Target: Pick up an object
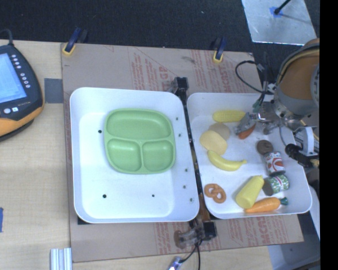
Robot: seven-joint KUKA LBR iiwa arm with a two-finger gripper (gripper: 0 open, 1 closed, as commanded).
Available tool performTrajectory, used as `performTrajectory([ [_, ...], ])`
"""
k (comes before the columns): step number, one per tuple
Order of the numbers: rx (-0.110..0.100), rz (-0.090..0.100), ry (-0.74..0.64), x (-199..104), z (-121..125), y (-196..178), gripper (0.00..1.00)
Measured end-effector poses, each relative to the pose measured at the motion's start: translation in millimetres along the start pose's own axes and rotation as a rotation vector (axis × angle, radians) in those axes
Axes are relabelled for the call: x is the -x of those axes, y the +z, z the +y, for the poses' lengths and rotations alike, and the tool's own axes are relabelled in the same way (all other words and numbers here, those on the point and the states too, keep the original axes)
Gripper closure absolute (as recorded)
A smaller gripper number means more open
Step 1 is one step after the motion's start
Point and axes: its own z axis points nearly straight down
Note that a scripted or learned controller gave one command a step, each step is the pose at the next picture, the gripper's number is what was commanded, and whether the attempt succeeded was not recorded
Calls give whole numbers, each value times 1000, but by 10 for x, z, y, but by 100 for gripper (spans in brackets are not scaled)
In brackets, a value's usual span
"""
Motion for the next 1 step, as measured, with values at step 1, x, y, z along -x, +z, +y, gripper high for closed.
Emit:
performTrajectory([
  [1, -7, 3, -4, 103, 282, -68, 0],
])
